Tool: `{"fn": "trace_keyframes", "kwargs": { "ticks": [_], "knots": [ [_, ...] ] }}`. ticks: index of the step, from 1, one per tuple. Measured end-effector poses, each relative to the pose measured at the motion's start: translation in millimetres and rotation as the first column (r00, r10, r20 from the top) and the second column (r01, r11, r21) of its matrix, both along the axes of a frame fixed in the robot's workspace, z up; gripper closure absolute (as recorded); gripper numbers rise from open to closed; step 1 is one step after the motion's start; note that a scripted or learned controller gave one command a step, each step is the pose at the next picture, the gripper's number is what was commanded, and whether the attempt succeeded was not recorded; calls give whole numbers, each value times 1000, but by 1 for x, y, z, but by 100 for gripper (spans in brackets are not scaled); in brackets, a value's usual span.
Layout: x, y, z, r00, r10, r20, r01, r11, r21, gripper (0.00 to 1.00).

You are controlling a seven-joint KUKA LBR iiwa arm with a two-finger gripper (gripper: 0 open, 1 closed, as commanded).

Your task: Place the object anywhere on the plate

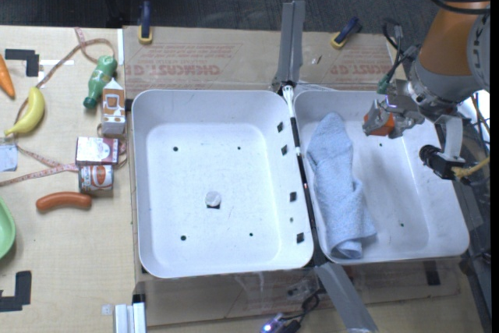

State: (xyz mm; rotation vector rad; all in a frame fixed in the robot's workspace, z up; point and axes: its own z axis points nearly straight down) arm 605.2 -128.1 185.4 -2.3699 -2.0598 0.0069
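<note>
Camera view: two shallow white bins sit side by side on the bench. The left bin [156, 168] contains one small grey-white round object [213, 200], lying on the bin floor slightly toward the near edge, well apart from all four walls. The right bin [421, 230] contains a light blue folded towel [337, 183], laid along the bin's left wall and running from near the far edge to the near edge.

The arm [458, 35] enters over the far right corner of the right bin. The gripper [387, 123] is positioned above the far edge of that bin, just beside the far end of the towel. A small orange-red item [377, 128] is visible at the gripper tip; whether it is a grasped object or part of the tool cannot be determined, so the state of the gripper cannot be told.

On the bench beyond the left bin's left wall: a banana [26, 112], a green bottle [99, 79], a small carton [113, 107], a can [96, 178] and a sausage [63, 202].
</note>
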Motion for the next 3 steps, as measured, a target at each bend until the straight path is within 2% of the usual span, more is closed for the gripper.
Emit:
{"fn": "trace_keyframes", "kwargs": {
  "ticks": [1, 2, 3],
  "knots": [
    [-90, -8, 83, 992, 128, 1, -128, 992, 1, 100],
    [-87, 24, 199, 956, 294, 2, -294, 956, 0, 100],
    [-80, -25, 203, 938, 346, 1, -346, 938, 0, 100]
  ]
}}
